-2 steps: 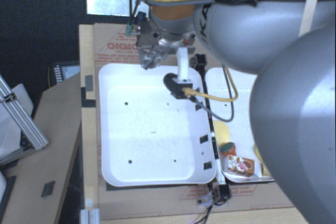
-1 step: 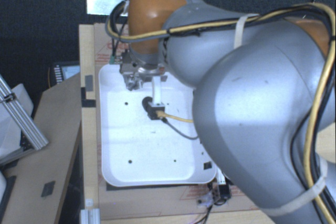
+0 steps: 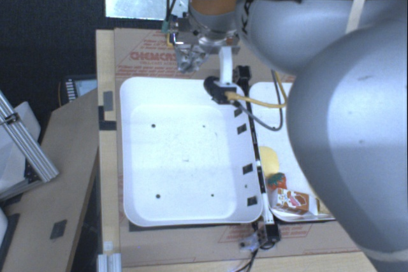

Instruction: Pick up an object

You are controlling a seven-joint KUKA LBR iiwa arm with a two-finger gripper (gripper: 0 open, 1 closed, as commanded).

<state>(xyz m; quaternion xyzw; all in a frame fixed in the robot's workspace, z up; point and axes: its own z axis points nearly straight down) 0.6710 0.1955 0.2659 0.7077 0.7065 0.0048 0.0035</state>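
The fingers of the gripper [image 3: 190, 60] are blurred, so I cannot tell how far apart they are; it hangs at 12 o'clock over the far rim of the left bin [image 3: 127, 137]. At 4 o'clock, the right bin [image 3: 264, 93] holds a yellow object [image 3: 268, 159], a red object [image 3: 276, 181] and a packet [image 3: 294, 201].

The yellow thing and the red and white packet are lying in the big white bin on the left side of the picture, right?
Not quite. The yellow thing and the red and white packet lie in the right bin, mostly hidden under the arm, as the camera view shows. The left bin is the big white one beside it.
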